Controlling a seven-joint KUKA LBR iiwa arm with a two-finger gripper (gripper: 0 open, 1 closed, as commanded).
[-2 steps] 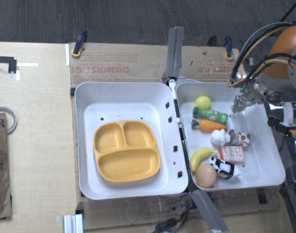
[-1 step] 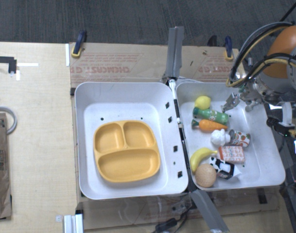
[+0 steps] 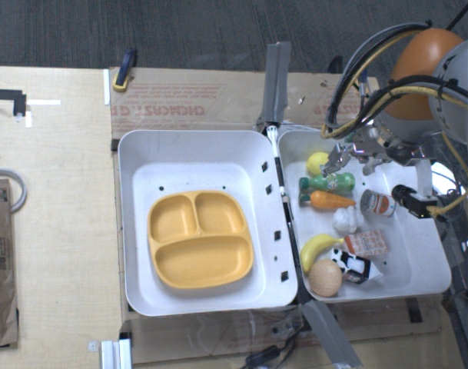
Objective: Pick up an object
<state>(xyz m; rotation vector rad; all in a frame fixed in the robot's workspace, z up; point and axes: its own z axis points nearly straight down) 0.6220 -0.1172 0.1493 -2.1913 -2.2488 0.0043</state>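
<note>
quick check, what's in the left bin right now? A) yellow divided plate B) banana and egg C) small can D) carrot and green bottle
A: the yellow divided plate lies alone in the left bin, while the banana, egg and carrot sit in the right bin.

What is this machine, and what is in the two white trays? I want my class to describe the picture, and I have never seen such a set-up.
One camera looks down at a slant on a bench. The grey machine with the orange band is a robot arm reaching in from the right. Its gripper hangs over the right bin, near a lemon; nothing shows between the jaws. That bin also holds a green toy, carrot, small can, banana, egg and other small items. The left bin holds a yellow divided plate.
</note>
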